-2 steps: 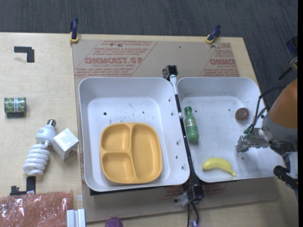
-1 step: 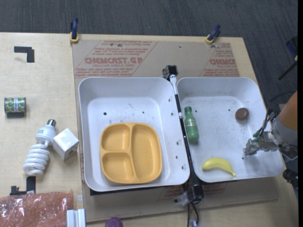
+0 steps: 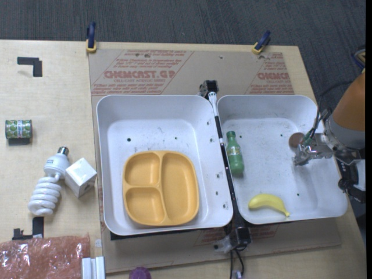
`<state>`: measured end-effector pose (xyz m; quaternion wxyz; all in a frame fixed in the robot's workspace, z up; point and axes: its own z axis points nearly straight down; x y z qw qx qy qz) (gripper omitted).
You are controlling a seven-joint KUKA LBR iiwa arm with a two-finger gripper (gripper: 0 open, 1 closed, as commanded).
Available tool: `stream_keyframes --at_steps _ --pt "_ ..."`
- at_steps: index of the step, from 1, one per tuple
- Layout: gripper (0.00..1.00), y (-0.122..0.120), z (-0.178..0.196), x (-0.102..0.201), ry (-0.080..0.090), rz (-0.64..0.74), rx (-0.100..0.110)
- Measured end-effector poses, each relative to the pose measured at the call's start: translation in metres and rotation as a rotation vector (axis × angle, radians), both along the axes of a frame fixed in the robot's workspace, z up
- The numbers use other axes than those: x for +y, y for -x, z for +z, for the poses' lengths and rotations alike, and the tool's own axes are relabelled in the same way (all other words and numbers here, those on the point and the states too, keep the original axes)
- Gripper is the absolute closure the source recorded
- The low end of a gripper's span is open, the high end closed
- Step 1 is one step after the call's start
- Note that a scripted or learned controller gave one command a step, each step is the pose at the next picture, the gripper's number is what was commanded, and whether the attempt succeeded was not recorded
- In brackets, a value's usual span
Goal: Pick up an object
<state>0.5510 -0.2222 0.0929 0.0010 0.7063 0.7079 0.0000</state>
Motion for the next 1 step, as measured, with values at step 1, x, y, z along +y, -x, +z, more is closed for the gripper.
stream_keyframes --at_steps 1 --pt "1.0 0.0414 -0.0005 -0.0003 0.0 -0.003 0.001"
